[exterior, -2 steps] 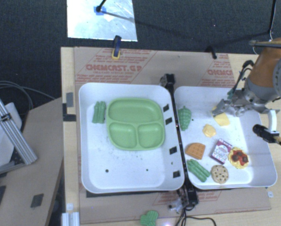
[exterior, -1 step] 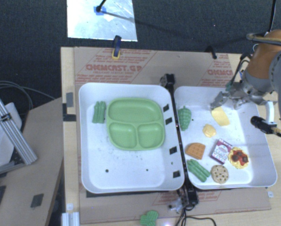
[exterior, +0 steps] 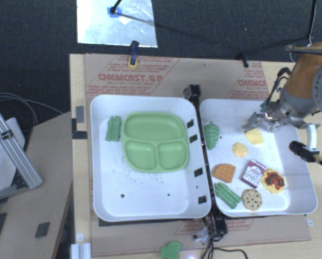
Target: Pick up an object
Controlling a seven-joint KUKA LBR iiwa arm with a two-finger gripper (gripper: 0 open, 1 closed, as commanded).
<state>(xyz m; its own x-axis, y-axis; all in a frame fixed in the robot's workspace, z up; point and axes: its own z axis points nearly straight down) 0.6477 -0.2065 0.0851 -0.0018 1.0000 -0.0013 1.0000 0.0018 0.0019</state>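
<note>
Lying nearest the camera on the desk's front edge is a small green toy (exterior: 171, 249). Behind it, the right bin (exterior: 306, 198) holds a cookie (exterior: 251, 199), a green pea pod (exterior: 226, 194), a waffle (exterior: 224, 172), a purple carton (exterior: 253, 173), a pizza piece (exterior: 273, 181), a yellow lump (exterior: 239, 149) and a green leafy piece (exterior: 211, 134). A yellow cheese block (exterior: 253, 137) lies toward the bin's far side, and the jaws (exterior: 263, 122) hang just beyond it, so close that contact cannot be judged; whether they stand apart or together cannot be told from this angle. The grey arm (exterior: 306, 85) with its orange band enters from the right. In the left bin (exterior: 101, 198), a green divided plate (exterior: 155, 142) sits near the middle with a green bean bundle (exterior: 113, 128) just to its left. Under both bins is a brown printed board (exterior: 150, 74), a yellow clamp (exterior: 133, 54) on its far edge. Beyond, a shiny sheet (exterior: 116, 15) lies on dark carpet (exterior: 26, 36).
</note>
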